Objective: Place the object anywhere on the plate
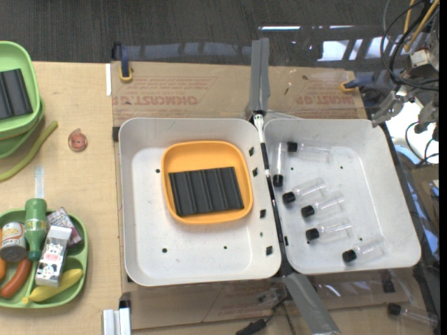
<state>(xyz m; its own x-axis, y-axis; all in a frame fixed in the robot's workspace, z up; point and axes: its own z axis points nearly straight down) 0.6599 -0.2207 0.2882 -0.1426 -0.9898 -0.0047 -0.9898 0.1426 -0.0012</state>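
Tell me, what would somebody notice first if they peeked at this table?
Probably the bright orange square plate in the left white bin, with a dark ribbed rectangular block lying on it. Next, the clear plastic tubes with black caps scattered in the right white bin. At the far left, a green tray of toy food sits on the wooden bench.

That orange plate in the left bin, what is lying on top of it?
A dark ribbed slab lies flat on the orange plate, covering most of its middle and lower part. The plate's surface beneath the slab is hidden. The clear tubes with black caps lie in the right bin, none on the plate.
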